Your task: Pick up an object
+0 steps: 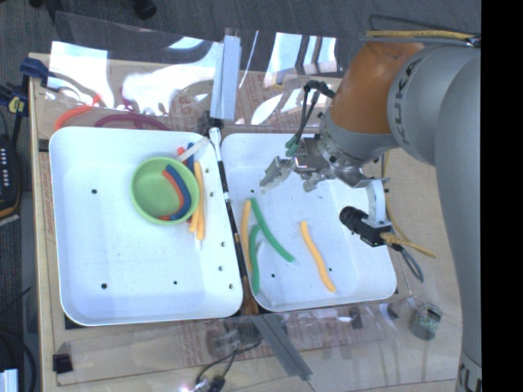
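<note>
Orange and slim, a curved stick (316, 256) lies in the right bin (372, 288), just right of two green strips (270, 233). Up and left of it the end effector (282, 172) hangs spread and unladen, so the approach looks barely begun; next it must drop over one piece and close. Left of that bin, another bin (90, 292) holds a green bowl (163, 190). Grey carpet surrounds the bench (425, 288).

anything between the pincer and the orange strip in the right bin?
Nothing visible. The pincer hangs over the right bin, up-left of the orange strip; only bare bin floor lies between. The green strips sit further left, off that line.
</note>
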`<state>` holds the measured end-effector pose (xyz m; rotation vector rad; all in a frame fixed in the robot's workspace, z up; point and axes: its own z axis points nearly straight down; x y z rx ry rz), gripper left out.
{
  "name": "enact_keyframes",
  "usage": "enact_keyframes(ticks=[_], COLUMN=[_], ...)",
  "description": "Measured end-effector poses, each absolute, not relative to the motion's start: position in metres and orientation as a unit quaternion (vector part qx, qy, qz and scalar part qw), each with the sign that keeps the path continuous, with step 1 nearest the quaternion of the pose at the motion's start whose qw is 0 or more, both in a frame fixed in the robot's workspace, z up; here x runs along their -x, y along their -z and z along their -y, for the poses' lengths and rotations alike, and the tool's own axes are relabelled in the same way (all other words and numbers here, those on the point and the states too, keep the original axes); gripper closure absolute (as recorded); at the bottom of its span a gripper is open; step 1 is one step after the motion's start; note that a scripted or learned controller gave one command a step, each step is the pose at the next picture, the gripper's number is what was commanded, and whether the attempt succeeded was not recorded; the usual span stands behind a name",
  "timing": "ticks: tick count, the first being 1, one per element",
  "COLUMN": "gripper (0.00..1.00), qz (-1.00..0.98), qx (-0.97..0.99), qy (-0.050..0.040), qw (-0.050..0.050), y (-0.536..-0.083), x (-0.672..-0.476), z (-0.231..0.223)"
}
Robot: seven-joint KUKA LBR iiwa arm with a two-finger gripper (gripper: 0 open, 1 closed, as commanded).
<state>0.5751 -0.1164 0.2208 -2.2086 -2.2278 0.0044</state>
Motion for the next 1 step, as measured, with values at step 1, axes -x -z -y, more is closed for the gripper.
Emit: enact_keyframes(ticks=[1], gripper=[0.00], qz=[0.736], qx=[0.677], qy=[-0.0020], qw=[0.002], y=[-0.1092], x=[-0.5493], z=[0.1541])
